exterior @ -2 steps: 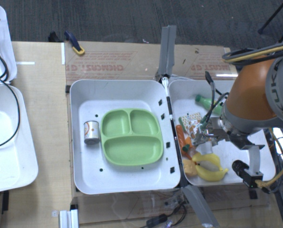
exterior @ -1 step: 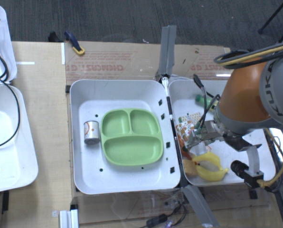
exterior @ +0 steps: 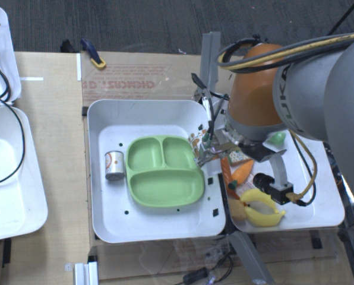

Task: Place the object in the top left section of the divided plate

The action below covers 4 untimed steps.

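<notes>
A green divided plate lies in the left white bin. It has two small sections at the back and one wide section at the front. The back left section has nothing in it. My gripper hangs low at the plate's right rim, by the wall between the two bins. A small patterned orange and white thing shows right at the gripper's tip; whether it is held is unclear. The orange wrist band and the grey arm hide much of the right bin.
A small silver can lies left of the plate in the same bin. In the right bin are a banana, a carrot, a printed packet and something green. Black cables hang by the wrist.
</notes>
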Tool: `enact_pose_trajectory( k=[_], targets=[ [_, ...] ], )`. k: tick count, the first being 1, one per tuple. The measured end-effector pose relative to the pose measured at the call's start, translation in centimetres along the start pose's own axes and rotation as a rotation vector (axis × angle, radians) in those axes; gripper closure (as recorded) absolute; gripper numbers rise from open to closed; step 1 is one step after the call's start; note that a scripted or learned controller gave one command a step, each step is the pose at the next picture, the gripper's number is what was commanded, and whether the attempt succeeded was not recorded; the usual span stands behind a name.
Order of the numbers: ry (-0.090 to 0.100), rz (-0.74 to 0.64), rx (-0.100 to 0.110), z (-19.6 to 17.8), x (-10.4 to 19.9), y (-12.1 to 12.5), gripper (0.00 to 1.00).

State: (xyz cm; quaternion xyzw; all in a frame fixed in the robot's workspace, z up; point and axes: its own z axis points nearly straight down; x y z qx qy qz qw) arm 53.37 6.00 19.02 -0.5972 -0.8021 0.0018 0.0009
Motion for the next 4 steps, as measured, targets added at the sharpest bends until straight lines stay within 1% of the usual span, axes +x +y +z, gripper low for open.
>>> enact_pose_trajectory(
  k=[1, 2, 3, 4],
  targets=[
    [-0.001, 0.175, 0.001, 3.9, 5.9, 4.1, 1.00],
    [0.000, 0.301, -0.019, 6.1, 7.7, 11.7, 1.00],
    [-0.002, -0.011, -0.002, -0.7, 12.9, 8.7, 1.00],
    [-0.002, -0.011, -0.002, -0.7, 12.9, 8.7, 0.00]
  ],
)
